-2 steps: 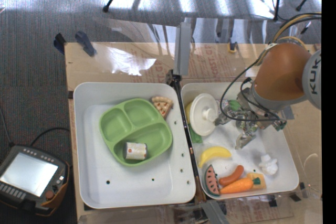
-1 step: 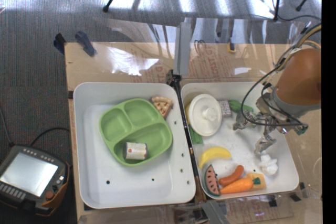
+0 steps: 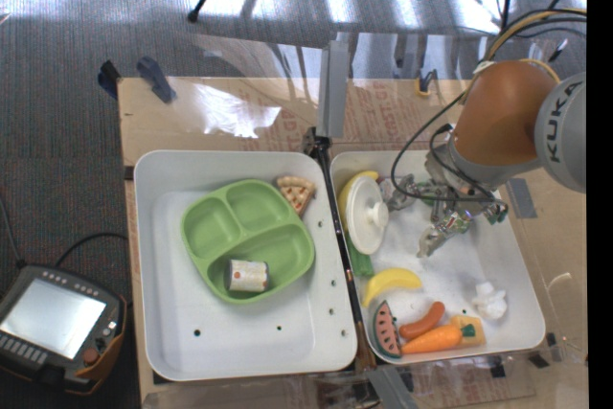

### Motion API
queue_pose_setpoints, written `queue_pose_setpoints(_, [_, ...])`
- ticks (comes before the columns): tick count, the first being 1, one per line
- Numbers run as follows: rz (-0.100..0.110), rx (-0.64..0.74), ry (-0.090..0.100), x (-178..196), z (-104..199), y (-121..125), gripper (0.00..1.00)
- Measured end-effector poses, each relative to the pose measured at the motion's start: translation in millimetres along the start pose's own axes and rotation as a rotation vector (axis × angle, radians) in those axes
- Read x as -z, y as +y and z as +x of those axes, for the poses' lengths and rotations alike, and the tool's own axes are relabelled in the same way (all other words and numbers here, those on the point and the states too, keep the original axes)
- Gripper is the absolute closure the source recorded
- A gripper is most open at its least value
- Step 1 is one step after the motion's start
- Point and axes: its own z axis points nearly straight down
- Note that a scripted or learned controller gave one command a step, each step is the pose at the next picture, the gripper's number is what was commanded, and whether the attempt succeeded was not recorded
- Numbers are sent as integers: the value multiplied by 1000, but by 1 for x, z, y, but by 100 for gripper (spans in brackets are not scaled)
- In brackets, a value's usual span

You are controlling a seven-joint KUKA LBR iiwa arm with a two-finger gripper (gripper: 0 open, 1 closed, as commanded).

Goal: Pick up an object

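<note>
The tool (image 3: 442,230) is seen low over the right bin (image 3: 522,278), in its upper middle part, hung from the orange-banded arm (image 3: 505,115) that reaches in from the right. Whether its fingers are spread or closed cannot be told, as the mechanism is small and cluttered at this slant; nothing is seen held in it. No single object is named by the task, so the nearest candidates are judged. The white lid (image 3: 367,211) lies just to the tool's left, close beside it, tilted against a yellow piece at the bin's left wall. The banana (image 3: 393,282) lies below and to the left, its long axis running roughly left to right. The small white object (image 3: 489,301) lies below and to the right, with bare bin floor around it. Along the lower rim the watermelon slice (image 3: 385,329), sausage (image 3: 422,320) and carrot (image 3: 436,339) are packed together, which would probably leave little room for fingers. Open floor is seen directly beneath the tool. In the left bin (image 3: 163,302) a green tray (image 3: 247,237) is set, well apart from the tool.
</note>
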Motion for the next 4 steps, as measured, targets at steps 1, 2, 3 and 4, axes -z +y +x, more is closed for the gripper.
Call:
queue_pose_setpoints(1, [0, 89, 2, -1, 69, -20, 0])
queue_pose_setpoints(2, [0, -74, -1, -1, 9, -58, 0])
queue_pose_setpoints(3, [0, -75, -1, 0, 9, -58, 0])
queue_pose_setpoints(4, [0, -75, -1, 0, 9, -58, 0])
